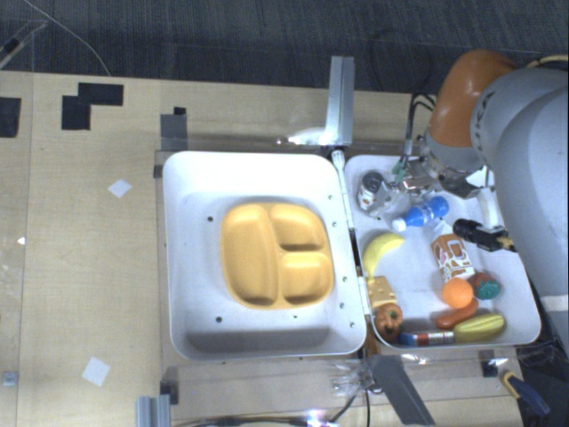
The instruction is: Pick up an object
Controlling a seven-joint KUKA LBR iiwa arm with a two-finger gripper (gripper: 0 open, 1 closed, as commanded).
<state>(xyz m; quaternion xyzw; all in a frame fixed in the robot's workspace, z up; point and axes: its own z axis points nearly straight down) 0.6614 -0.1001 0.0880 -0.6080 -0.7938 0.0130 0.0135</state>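
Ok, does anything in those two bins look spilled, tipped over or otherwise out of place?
Nothing looks spilled or damaged. The left bin holds a yellow divided tray lying flat, slightly turned against the bin's edges. The right bin holds a loose jumble: a banana, a blue bottle on its side, an orange. The end effector sits at its far corner.

Left bin (191, 238) open around yellow tray (276, 254), right bin (524, 314) crowded with small objects, arm (524, 132) overhanging

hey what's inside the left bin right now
The left bin holds one thing: a yellow divided tray with three compartments, lying flat near the middle. Whatever is beneath the tray is covered, so I can't tell.
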